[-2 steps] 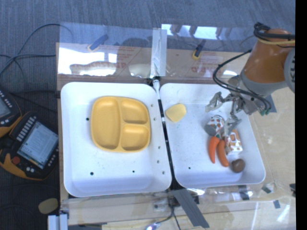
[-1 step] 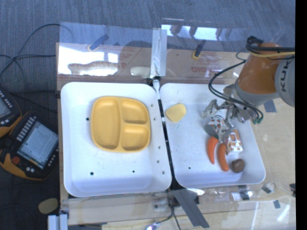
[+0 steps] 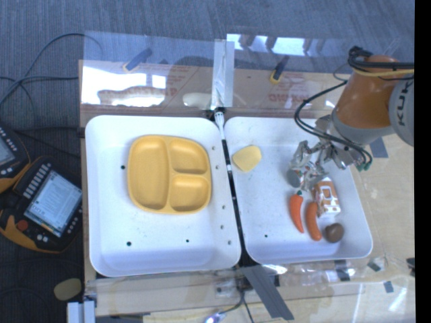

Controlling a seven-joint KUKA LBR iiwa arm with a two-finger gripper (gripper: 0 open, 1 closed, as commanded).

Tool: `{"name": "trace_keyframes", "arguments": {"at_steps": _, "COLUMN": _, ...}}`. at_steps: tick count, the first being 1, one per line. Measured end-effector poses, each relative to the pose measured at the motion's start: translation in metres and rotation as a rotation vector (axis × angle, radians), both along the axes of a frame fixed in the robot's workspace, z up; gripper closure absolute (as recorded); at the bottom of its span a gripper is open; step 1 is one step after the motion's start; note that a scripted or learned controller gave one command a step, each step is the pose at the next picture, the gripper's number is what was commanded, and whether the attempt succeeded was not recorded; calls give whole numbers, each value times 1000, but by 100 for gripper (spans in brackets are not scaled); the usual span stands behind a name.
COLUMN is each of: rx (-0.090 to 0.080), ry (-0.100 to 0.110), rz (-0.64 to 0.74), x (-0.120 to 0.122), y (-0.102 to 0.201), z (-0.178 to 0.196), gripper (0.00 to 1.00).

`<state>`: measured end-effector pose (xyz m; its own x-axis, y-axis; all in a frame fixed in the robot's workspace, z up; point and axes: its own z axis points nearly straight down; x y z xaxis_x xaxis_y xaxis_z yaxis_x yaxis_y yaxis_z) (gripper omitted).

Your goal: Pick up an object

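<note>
In the right bin point(image 3: 259, 244), the gripper point(image 3: 308, 167) is hung, fingers spread wide and holding nothing, just above the carton point(image 3: 326, 198), seemingly for a grasp.

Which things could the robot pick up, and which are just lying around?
For the job: yellow chip, carrot, sausage, small carton, brown ball, gripper.
Lying about: yellow tray, handheld controller, cables.
</note>
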<state>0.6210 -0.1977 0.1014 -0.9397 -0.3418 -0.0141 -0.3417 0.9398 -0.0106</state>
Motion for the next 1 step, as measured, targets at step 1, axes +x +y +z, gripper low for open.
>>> {"name": "trace_keyframes", "arguments": {"at_steps": 1, "rx": 7, "ry": 15, "rz": -215, "x": -71, "y": 56, "z": 89, "gripper": 100}}
